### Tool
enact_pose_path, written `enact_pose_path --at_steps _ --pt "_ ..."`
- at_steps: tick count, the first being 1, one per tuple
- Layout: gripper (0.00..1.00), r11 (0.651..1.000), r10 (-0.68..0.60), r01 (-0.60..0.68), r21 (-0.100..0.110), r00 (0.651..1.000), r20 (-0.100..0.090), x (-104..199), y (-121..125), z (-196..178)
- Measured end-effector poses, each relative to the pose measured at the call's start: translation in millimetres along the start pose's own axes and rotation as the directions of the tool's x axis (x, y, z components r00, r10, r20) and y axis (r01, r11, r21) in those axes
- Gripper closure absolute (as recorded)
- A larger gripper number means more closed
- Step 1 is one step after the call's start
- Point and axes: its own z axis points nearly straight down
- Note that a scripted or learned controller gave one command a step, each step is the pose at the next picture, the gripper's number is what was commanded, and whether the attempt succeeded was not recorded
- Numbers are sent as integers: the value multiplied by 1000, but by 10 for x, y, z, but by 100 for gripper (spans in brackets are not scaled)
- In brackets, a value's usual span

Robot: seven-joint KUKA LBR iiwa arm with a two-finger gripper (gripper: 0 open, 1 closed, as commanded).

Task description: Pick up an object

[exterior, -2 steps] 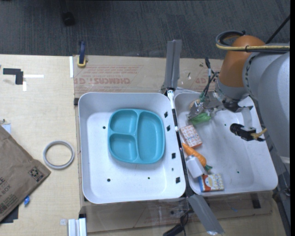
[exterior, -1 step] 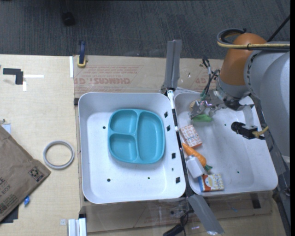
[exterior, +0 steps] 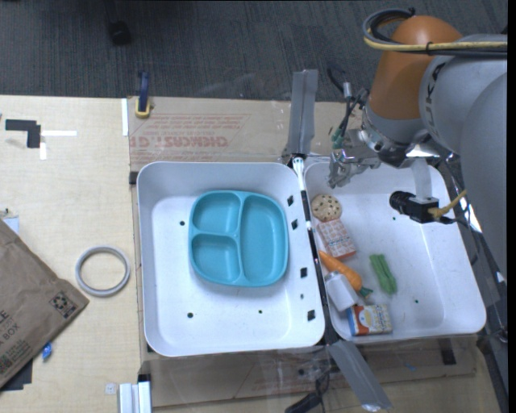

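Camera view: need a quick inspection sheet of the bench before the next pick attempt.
Surface: pale wooden bench bearing two shallow white bins side by side.
Job's things: right bin holds a cookie, a red-and-white packet, a carrot, a green piece and a small carton.
Clutter: left bin holds a teal divided plate; tape ring and brown box on the bench.
Grippers: gripper over the right bin's far left corner, fingers unclear.
Cables: yellow-and-black cable looped at the arm.
Surroundings: dark carpet.
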Motion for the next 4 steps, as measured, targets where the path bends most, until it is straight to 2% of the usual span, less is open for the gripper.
enact_pose_path --at_steps 1,2,3,4 --pt "0 1000 0 0 0 1000 0 -2 -2 2" --pt "0 1000 -23 23 2 1000 -1 -696 -563 803" --pt "0 996 88 -88 0 996 -1 -781 -296 865" --pt "0 998 69 -69 -11 998 -1 -693 -977 940"
